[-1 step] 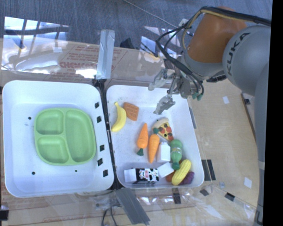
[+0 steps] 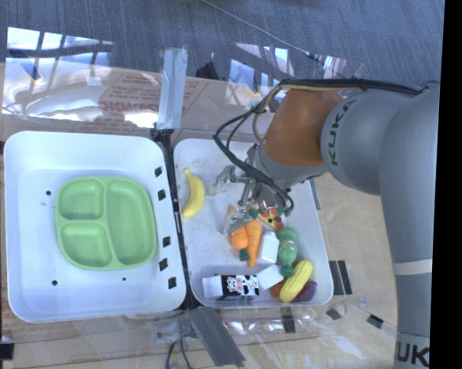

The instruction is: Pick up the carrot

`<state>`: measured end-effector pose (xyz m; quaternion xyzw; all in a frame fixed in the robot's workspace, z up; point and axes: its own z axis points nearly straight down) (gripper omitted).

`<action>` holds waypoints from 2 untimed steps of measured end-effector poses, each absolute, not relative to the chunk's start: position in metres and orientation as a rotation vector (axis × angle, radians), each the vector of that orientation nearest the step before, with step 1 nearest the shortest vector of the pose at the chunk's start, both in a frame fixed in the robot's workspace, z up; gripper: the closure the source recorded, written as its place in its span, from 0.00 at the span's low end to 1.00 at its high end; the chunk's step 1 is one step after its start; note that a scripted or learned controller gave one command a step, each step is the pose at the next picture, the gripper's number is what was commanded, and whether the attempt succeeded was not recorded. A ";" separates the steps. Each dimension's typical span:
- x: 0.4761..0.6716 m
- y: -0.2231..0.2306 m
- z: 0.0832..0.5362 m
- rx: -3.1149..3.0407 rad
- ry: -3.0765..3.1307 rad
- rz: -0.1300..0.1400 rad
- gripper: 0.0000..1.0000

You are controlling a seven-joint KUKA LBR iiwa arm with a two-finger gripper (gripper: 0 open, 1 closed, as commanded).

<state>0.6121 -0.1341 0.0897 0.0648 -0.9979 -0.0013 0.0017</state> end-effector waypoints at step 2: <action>0.556 -0.160 0.103 0.719 -3.060 -0.001 1.00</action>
